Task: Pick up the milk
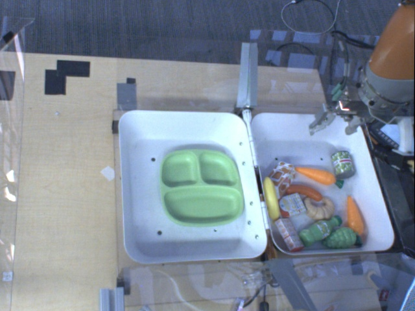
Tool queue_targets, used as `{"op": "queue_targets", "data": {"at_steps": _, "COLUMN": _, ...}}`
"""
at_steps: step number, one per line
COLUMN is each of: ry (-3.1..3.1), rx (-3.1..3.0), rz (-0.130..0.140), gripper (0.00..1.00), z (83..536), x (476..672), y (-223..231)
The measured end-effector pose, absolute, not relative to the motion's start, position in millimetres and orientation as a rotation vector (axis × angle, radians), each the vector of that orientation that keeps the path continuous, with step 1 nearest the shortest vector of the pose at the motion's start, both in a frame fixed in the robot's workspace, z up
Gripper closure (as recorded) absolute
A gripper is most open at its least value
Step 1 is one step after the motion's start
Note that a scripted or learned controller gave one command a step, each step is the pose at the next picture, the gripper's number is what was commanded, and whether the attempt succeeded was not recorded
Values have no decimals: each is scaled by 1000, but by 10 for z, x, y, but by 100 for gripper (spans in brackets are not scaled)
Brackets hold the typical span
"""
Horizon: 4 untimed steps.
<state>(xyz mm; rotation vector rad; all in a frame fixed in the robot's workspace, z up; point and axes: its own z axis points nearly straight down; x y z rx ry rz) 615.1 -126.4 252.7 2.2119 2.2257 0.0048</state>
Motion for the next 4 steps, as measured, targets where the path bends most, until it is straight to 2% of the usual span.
{"op": "queue_targets", "data": {"at_steps": 1, "ry": 2317, "rx": 2118, "rz": 4, "gripper": 0, "z": 1917, "x": 5819, "y": -587}}
{"op": "queue_targets", "data": {"at_steps": 2, "ry": 2341, "rx": 2092, "rz": 4, "gripper": 0, "z": 1850, "x": 5593, "y": 89}}
{"op": "queue_targets", "data": {"at_steps": 3, "ry": 2329, "rx": 2103, "rz": 7, "gripper": 0, "z": 2459, "x": 5530, "y": 622}}
{"op": "queue_targets", "data": {"at_steps": 4, "ry": 2302, "rx": 2136, "rz": 3, "gripper": 0, "z": 1842, "x": 5405, "y": 767}}
